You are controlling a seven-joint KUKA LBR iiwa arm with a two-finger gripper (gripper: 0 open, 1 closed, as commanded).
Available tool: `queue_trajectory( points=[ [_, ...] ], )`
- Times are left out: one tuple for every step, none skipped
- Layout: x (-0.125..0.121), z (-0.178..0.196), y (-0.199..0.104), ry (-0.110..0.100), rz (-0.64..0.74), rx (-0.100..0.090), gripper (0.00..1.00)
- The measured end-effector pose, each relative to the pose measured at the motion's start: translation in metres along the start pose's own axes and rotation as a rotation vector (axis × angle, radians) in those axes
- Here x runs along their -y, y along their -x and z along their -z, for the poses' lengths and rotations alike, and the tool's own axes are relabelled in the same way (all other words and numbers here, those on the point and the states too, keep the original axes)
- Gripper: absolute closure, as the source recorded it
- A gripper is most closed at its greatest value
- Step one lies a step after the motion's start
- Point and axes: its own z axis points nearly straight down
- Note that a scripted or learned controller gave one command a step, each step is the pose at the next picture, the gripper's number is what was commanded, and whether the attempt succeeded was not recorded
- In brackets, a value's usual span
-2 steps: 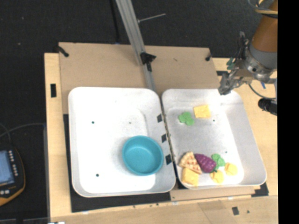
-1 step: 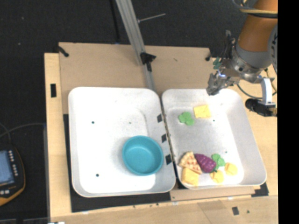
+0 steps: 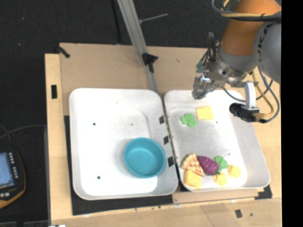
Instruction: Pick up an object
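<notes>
Claw (image 3: 200,90), grip state unclear, hovers beyond the yellow block (image 3: 204,113); descending here risks striking the right bin (image 3: 246,141) rim.

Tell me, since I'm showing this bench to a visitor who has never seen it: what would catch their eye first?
Probably the grey and orange arm at the upper right, its gripper poised over the far edge of the right bin. Next, the teal bowl sitting alone near the front of the left bin. Then the bright cluster of small toy foods in the right bin's near corner, with a yellow square and a green piece farther back.
</notes>
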Motion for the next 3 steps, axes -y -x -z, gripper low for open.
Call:
queue_trajectory(
  points=[
    [0.007,0.004,-0.053,-0.001,-0.005,0.001,1.00],
    [0.008,-0.014,-0.106,-0.003,-0.001,0.001,1.00],
    [0.011,-0.029,-0.160,-0.005,-0.001,0.001,1.00]
  ],
)
